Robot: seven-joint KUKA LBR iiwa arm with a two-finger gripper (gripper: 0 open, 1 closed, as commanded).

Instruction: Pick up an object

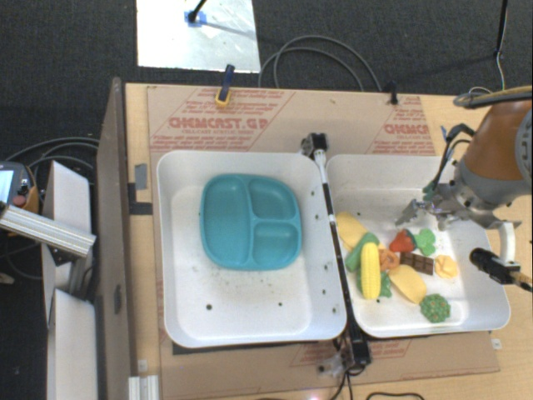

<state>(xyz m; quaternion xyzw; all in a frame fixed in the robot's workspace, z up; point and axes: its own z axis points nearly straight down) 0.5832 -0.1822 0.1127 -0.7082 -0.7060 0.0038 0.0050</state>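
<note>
Two shallow white plastic bins fill the middle of the frame, side by side. The left-hand white bin (183,307) carries a teal compartment tray (251,222) sitting square in its upper half. The right-hand white bin (483,311) is where the action is: toy food heaped in its lower centre.

In from the right edge comes the grey arm with its orange band (504,140), wrist bent down over the bin's upper right. The two-finger gripper (437,209) hangs just above and right of the heap, and I cannot tell how wide it stands (the metal parts blur against the white floor). Nothing shows between them.

Now the candidates, big to small: a yellow corn cob (369,275) standing near the divider, a pale yellow wedge (350,225) above it, a green pepper-like piece (356,253) beside the cob, a yellow lemon-shaped piece (408,283), a green broccoli floret (435,307) at lower right, a red strawberry-like piece (402,242) closest to the gripper, and a brown chocolate bar (418,263).

My read: the pick is not done. Everything lies in the bin; descent, closing and lifting all remain.
</note>
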